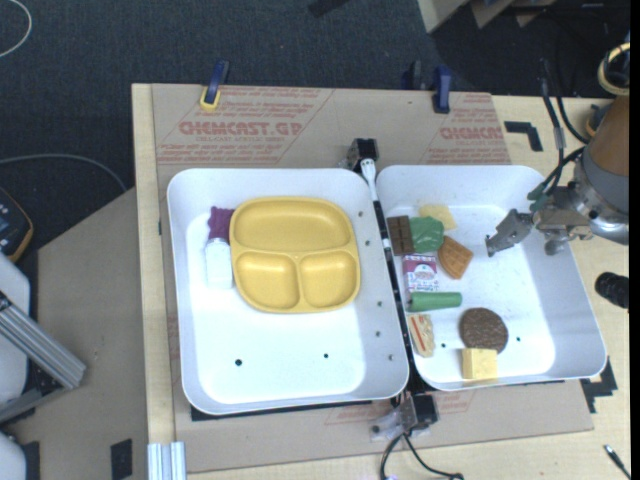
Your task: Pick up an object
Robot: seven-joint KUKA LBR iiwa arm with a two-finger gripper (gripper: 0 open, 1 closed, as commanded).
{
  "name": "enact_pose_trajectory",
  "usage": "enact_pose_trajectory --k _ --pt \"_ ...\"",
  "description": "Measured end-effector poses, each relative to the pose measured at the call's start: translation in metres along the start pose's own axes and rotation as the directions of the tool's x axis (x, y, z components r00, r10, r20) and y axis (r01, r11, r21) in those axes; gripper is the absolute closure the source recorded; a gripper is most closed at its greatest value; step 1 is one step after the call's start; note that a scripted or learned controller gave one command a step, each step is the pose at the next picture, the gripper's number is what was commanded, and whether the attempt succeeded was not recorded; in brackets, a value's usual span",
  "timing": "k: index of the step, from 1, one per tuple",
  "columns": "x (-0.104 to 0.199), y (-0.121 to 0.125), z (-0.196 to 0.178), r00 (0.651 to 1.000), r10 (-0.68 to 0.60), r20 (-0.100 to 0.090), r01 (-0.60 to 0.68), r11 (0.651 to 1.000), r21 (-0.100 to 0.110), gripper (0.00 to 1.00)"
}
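Toy food (440,293) is lying untouched along the left side of the right bin (560,308), so the pick is being judged as not yet begun in earnest: nothing is being carried, and a grasp and a lift are both left to do. A green piece (426,232), a brown bar (400,234) and a tan wafer (456,258) are being seen grouped at the top of the cluster, with a pale yellow piece (437,214) just behind them. A small red carton (421,270) and a green stick (435,301) are lying below these, then a hot dog (421,334), a round brown patty (483,326) and a yellow block (479,364) near the bin's front edge. The left bin (200,368) is being occupied by a yellow divided plate (295,253), with a purple item (220,221) and a white item (217,263) just beside it.

The gripper (503,235) is being held over the bare floor of the right bin, well apart from the food, with the arm (605,168) reaching in from the right. Its fingers appear to be spread apart and pinching nothing, though the slanted view is leaving this somewhat uncertain. The height above the bin floor cannot be told.
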State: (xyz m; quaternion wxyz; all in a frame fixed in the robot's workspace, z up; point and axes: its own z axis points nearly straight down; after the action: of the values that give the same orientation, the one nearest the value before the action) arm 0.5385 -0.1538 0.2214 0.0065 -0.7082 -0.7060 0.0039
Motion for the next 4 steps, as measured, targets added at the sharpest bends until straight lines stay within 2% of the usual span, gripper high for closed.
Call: enact_pose_trajectory --k 1,3,4 --pt "0.000 0.003 -0.007 1.000 -0.003 0.003 0.003 1.000 -0.013 0.00" --pt "0.013 0.014 0.105 1.000 -0.003 0.001 0.003 1.000 -0.007 0.00" --pt "0.013 0.013 0.139 1.000 -0.003 0.001 0.003 1.000 -0.009 0.00"
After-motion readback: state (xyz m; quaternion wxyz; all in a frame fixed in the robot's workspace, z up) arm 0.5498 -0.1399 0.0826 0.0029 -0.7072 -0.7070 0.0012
